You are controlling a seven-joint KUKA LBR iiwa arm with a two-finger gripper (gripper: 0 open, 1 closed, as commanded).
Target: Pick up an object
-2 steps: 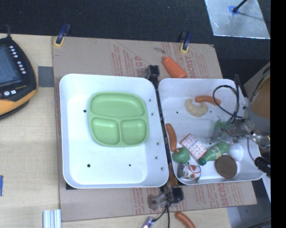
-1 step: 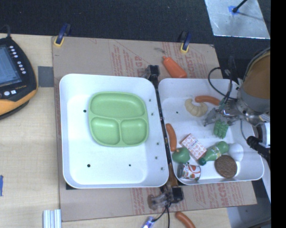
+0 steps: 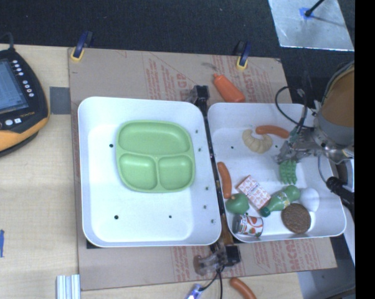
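The gripper (image 3: 294, 149) hangs low over the right bin (image 3: 228, 114), just above a green ridged object (image 3: 289, 170); how its claw is set cannot be told from this angle. That green piece looks the likely target, lying near the bin's right side with a green bottle (image 3: 280, 199) and a brown disc (image 3: 296, 217) just below it. A clean pick probably calls for a straight descent centred on it, closing across its narrow width without nudging the neighbours.

Faint red printed lettering on the brown cardboard sheet (image 3: 169, 73) under the bins, too blurred to read; nothing else legible.
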